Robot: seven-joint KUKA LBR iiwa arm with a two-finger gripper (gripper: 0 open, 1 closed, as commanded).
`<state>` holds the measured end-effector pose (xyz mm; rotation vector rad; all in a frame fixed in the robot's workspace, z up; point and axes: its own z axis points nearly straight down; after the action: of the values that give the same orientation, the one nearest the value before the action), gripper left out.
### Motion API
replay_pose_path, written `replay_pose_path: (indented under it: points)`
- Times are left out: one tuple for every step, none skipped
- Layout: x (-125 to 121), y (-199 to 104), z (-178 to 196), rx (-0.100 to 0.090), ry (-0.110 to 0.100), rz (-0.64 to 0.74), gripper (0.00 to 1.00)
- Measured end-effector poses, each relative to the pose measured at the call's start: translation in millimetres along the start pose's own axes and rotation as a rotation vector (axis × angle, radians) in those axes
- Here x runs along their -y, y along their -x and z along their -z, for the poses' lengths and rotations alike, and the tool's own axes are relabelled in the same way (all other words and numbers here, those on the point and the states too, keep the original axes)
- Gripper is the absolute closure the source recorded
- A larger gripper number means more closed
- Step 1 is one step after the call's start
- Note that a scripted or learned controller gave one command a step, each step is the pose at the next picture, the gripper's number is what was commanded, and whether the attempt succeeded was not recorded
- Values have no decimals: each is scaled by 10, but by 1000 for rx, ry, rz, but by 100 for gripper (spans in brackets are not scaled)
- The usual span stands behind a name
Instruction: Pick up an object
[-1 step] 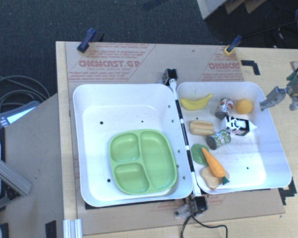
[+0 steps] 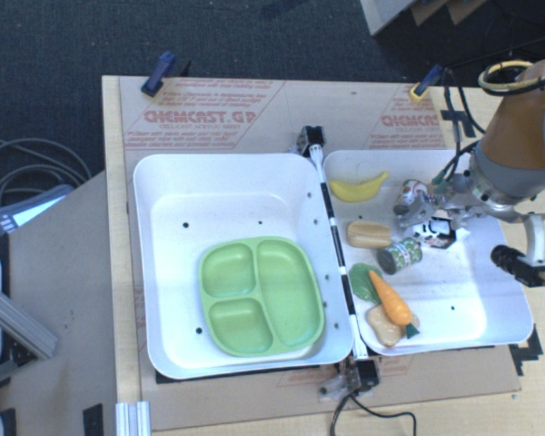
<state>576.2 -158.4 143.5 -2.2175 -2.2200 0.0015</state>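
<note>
Your hand (image 2: 424, 209), grip unclear, sits in right bin (image 2: 490, 330): banana (image 2: 358, 187) beside it, carrot (image 2: 391, 299) below; tray (image 2: 259, 294) in left bin (image 2: 163, 189).

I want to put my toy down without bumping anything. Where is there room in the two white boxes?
Left bin: the bare floor above the green tray, up to the back wall. Right bin: the patch right of the carrot, toward the front corner. It's crowded along the divider, around the banana, can and tool.

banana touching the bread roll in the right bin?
Apart. The camera view shows a strip of bare white bin floor between the banana and the bread roll below it.
</note>
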Motion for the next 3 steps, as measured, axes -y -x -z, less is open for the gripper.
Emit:
replay_pose_path:
  points:
    - [-595, -188, -593, 2, 3, -1, 0]
    - [-875, -519, -606, 3, -10, 0, 0]
    - [-892, -406, -593, 2, -2, -1, 0]
